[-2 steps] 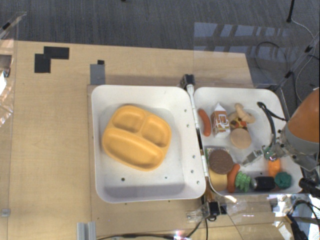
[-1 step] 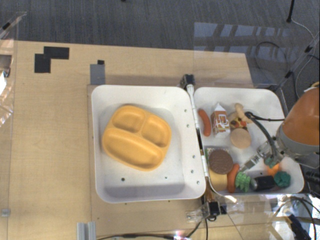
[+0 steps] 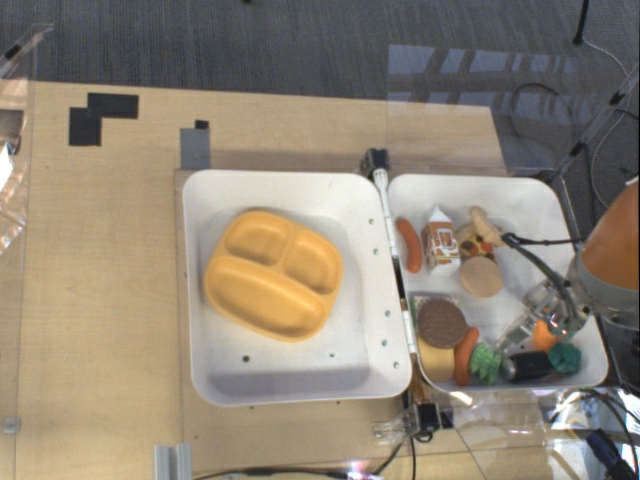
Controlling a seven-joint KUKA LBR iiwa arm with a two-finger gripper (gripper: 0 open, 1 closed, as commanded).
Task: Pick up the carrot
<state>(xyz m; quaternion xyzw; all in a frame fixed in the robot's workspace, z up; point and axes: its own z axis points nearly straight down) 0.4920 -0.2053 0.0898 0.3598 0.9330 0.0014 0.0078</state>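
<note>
the claw [image 3: 541, 325], grip state i cannot tell, should centre over the carrot [image 3: 465, 356] before pinching.

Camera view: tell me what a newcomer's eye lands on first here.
The yellow divided plate dominates, lying upside down in the middle of the left bin. Next comes the clutter of toy food in the right bin, including a hot dog by its left wall and a carrot near the front. The claw works low at that bin's right front corner.
</note>
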